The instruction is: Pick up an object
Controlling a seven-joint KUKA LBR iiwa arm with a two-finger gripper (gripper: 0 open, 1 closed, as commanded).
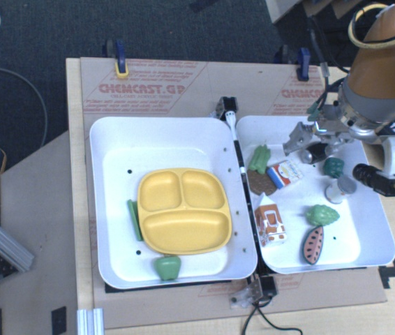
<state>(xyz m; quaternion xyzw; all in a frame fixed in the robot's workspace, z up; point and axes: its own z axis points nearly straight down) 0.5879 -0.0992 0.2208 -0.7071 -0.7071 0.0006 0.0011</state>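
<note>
Scattered in the right bin: orange carton, green broccoli piece, watermelon slice, teal lump. Above the far part, claw; open or closed, cannot tell. In the left bin, yellow divided plate.

Two bins sit side by side on the desk; the left bin holds a divided tray in its middle; the right bin holds a carton near its left wall, other small things scattered behind and right of it.
</note>
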